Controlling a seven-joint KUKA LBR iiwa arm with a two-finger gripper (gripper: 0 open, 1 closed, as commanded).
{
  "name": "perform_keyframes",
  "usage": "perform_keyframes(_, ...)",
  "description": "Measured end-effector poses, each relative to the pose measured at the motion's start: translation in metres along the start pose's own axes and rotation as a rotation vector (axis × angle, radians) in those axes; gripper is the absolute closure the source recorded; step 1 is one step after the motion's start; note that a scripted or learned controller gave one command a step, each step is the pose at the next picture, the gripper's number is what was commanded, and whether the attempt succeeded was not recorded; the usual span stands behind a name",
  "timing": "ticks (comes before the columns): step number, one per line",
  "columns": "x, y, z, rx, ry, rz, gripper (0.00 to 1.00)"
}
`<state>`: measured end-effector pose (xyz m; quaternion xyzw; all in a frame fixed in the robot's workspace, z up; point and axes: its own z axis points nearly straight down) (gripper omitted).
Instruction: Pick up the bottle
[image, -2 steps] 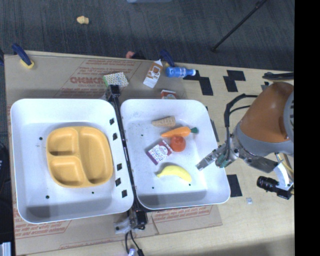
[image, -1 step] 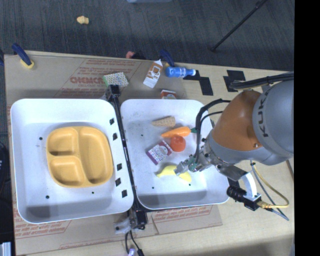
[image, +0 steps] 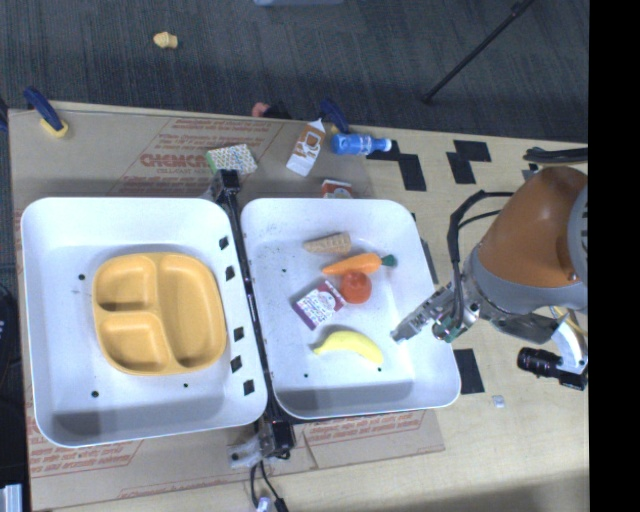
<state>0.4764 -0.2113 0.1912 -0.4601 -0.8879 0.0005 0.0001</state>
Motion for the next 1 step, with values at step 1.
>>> perform_keyframes(1, -0.0003, 0.0002, -0.0285, -0.001, 0.0, 0.16, 1.0)
